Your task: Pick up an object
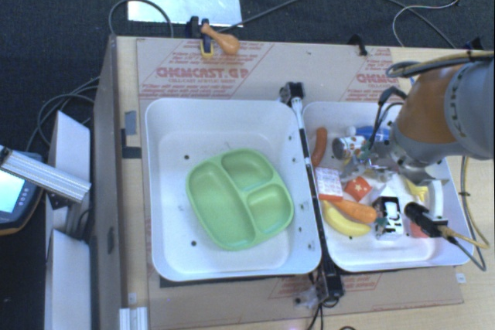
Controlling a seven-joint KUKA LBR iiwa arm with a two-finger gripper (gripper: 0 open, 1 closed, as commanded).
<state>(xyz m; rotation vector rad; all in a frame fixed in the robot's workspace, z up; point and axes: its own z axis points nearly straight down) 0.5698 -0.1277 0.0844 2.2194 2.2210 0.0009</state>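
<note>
Orange carrot [357, 209] and yellow banana [345, 222] lie touching in the right bin [387, 262] just below my end effector [370, 162], whose grip I cannot tell, so crowding could spoil my grasp

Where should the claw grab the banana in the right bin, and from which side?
Probably from above, across the banana's middle. It lies flat and curved near the bin's front wall, and a carrot crowds its far side, so closing across its narrow width looks safest.
</note>
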